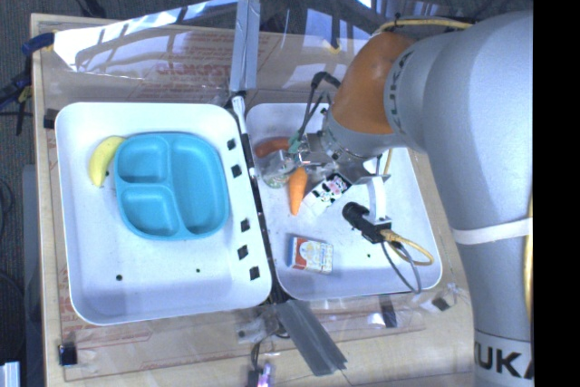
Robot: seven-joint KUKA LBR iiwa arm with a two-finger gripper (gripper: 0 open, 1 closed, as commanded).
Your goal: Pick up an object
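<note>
Camera view: I cannot tell how the fingers stand — the gripper [313,160] is down in the right bin [419,281], over a clear glass [275,166] and an orange carrot [296,189]. Near of it lies a small carton [311,255]. Left bin [82,276]: a blue divided tray [170,184] with a banana [102,158] just beside it.

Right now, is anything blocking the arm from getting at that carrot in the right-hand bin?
Nothing visible blocks it. The gripper hangs right above the carrot, whose upper end sits beside a clear glass and a black-and-white toy, so they crowd it closely.
</note>
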